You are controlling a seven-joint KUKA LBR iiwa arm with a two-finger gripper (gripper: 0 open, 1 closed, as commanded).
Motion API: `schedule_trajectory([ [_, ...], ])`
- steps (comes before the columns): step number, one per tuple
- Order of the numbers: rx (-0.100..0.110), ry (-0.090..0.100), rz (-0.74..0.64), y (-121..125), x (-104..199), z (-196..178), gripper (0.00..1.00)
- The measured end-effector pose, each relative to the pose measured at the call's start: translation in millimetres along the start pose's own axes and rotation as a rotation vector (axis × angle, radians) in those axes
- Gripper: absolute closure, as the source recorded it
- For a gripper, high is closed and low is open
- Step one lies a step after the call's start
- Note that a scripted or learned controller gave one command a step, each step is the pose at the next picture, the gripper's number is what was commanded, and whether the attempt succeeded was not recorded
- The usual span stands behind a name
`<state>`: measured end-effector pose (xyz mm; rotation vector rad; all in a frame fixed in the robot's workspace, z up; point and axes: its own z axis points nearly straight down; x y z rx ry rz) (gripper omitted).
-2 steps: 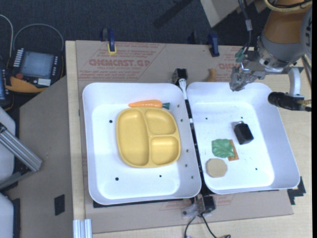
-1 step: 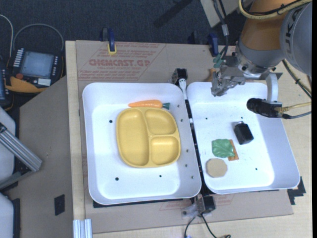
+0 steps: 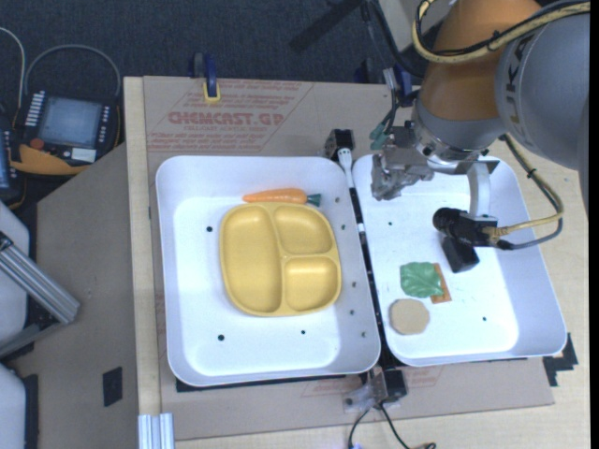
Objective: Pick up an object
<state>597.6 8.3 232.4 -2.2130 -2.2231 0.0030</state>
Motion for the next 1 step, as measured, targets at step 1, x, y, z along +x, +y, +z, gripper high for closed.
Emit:
schedule_trajectory([
  [1, 0.0, 0.0, -0.001, -15.9, 47.3, 14.2, 1.0],
])
